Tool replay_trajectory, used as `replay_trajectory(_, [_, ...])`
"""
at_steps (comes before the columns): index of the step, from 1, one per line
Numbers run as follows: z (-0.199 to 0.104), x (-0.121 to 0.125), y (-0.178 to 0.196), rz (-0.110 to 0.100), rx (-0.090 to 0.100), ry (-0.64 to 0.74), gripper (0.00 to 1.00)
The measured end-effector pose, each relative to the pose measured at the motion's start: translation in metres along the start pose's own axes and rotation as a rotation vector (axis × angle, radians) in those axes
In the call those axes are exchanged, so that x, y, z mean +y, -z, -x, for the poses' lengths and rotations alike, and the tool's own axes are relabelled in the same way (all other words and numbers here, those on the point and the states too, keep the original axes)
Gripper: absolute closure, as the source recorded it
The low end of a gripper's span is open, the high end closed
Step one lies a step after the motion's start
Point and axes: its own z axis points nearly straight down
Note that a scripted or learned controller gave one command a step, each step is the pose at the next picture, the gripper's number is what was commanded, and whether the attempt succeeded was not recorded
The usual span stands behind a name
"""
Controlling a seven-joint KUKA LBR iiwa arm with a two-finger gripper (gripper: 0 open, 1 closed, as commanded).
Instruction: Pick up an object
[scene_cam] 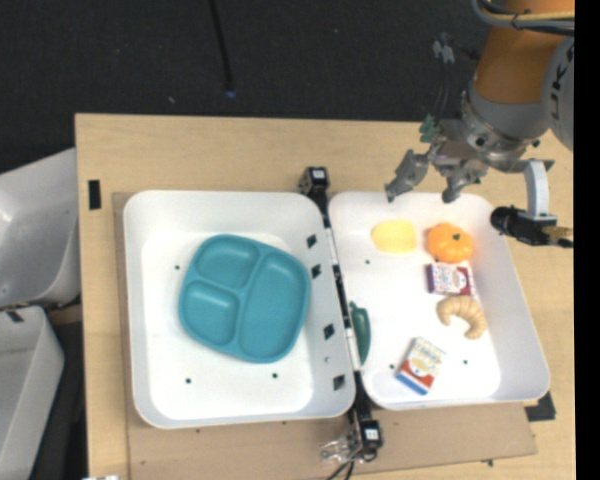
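In left bin (160, 388): teal tray (245, 296); right bin (515, 353): toy food.

Pumpkin (449, 242), lemon (393, 235), croissant (463, 315), two small packets (450, 279) lie in right bin (515, 363)

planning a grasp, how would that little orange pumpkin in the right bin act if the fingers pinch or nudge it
The pumpkin looks round and squat, so a sideways nudge would probably roll or slide it toward the purple packet close beside it. Its smooth, curved sides may slip out of a pinch. It looks like a small toy, so likely light.
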Motion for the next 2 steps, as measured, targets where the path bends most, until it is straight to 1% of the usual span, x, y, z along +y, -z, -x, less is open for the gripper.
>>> replay_trajectory(1, [0.0, 0.002, 0.008, 0.013, 0.0, 0.002, 0.0])
replay_trajectory(2, [0.006, 0.007, -0.052, 0.009, -0.002, 0.001, 0.0])
